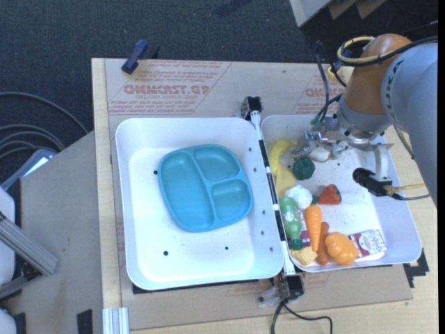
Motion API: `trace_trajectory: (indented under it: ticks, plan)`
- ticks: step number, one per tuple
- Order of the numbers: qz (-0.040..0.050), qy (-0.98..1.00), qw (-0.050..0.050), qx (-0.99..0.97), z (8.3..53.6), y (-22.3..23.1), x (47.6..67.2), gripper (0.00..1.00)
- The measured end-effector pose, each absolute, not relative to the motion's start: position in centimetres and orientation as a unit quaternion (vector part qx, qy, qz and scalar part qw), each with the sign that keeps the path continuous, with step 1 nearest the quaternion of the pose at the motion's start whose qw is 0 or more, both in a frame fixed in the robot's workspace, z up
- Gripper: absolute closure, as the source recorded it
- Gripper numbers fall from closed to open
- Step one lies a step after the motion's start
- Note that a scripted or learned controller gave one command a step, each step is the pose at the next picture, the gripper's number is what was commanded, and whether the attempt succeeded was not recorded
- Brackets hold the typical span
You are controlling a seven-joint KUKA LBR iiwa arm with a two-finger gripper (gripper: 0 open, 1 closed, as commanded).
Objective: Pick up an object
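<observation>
Status: pick not done yet, as far as I can judge.

The grey arm with the orange band (372, 82) comes in from 3 o'clock and is down over the upper part of the right shallow white bin (400, 218). The two-finger gripper (316, 147) sits low at about 11 o'clock within that bin, right above a small dark green round toy (303, 167) and just beside a yellow banana-shaped toy (279, 160) at the bin's 9 o'clock wall. A small pale object lies at the tips; can't tell if it is part of the tool or a toy.

Claw state: can't tell, the wrist hardware hides it. Nothing visibly between the tips, so I'm not calling a hold.

Candidates all lying in the right bin, none lifted:
- red pepper-like toy (329, 195), centre
- white cauliflower-like piece (300, 196), left of centre
- orange carrot toy (313, 227), 6 o'clock
- orange-yellow lumpy toy (339, 246), 5 o'clock
- flat red-and-white packet (370, 243), 5 o'clock corner
- green bottle-like toy (290, 216), along the 8 o'clock wall

The left shallow white bin (135, 186) carries a blue plastic divided tray (205, 186), well apart from the gripper.

Remaining, by my read: close on a target (green toy likeliest), lift clear.
</observation>
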State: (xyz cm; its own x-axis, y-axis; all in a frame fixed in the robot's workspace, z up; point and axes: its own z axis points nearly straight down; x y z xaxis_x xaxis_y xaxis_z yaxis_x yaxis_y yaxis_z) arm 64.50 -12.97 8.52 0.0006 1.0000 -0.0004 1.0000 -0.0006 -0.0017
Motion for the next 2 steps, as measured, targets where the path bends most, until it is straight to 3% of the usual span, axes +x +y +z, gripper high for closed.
trace_trajectory:
  ticks: [1,2]
  plan:
    - [0.0098,-0.706,0.000,-0.708,8.7,-10.4,66.3,0.00]
    - [0.0004,-0.707,0.001,-0.708,8.5,-11.0,60.4,0.00]
